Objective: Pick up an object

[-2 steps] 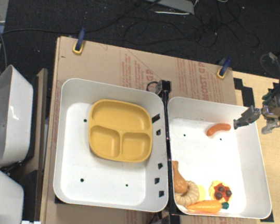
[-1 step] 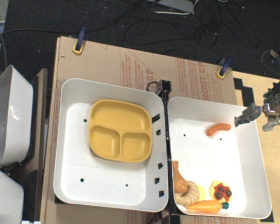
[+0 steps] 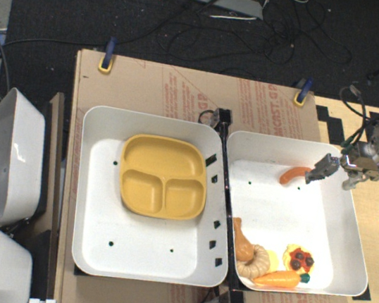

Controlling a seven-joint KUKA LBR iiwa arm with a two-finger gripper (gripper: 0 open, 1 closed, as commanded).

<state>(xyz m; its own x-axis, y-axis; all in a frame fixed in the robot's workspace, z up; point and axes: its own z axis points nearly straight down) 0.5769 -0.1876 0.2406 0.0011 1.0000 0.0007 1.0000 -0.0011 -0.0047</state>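
Observation:
The right bin [image 3: 287, 212] holds several toy foods. An orange sausage [image 3: 293, 175] lies near its back wall. At the front lie a tan drumstick [image 3: 241, 242], a beige curled piece [image 3: 255, 266], an orange carrot [image 3: 278, 278] and a yellow piece with red and dark spots [image 3: 299, 259]. My gripper [image 3: 337, 175] hangs over the bin's back right corner, open, with nothing between its fingers. Its dark left fingertip [image 3: 321, 169] sits just right of the sausage's end; I cannot tell whether it touches.
The left bin [image 3: 88, 231] bears a yellow divided plate [image 3: 164, 177]. A black hinge strip [image 3: 222, 195] runs between the bins. The bench [image 3: 185, 86] has yellow clamps [image 3: 105, 64] at its back edge. White tubs [image 3: 1, 167] stand at the far left.

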